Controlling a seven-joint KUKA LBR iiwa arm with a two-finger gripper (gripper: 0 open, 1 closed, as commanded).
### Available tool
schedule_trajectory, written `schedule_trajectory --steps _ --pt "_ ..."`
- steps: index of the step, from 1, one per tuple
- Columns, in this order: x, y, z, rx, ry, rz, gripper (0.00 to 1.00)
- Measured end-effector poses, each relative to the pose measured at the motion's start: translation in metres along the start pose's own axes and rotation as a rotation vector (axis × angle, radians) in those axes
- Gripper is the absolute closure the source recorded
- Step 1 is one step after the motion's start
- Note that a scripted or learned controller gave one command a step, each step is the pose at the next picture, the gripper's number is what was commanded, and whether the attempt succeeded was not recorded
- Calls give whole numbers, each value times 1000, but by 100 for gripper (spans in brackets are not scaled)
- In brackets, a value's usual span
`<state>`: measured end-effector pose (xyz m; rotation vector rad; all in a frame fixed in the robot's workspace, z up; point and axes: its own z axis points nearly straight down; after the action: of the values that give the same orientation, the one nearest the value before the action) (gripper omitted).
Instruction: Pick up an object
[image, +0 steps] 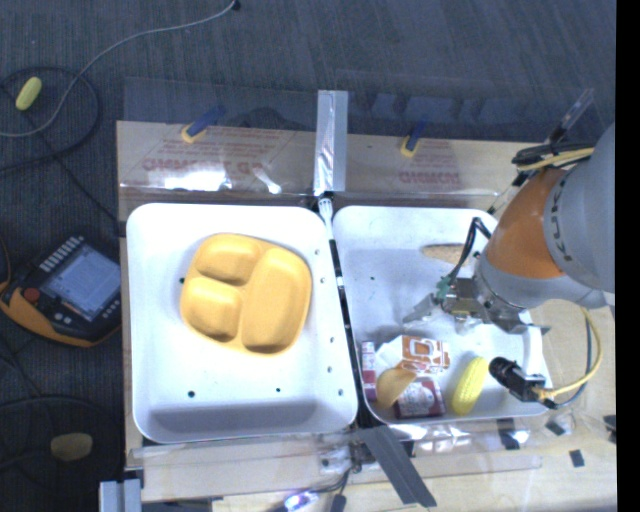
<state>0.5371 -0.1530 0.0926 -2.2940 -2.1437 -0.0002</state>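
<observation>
Arm (560, 235) hides the right bin's (400, 240) far corner.

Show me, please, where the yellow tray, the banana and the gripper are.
Yellow tray (246, 293): camera view, left bin, point where its three compartments meet.
Banana (467, 386): camera view, right bin, point on its middle.
Gripper (452, 300): camera view, over the right bin, point at its tip.

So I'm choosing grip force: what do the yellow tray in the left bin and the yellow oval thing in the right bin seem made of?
The yellow tray looks like moulded plastic, matte to satin: smooth rounded compartments, soft highlights. The yellow oval thing looks like smooth plastic or rubber, perhaps a toy fruit; its even colour fits that, but the picture leaves it open.
</observation>
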Motion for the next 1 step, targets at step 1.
schedule_trajectory --steps 1 --pt "17 -45 2 -30 -13 -166 0"
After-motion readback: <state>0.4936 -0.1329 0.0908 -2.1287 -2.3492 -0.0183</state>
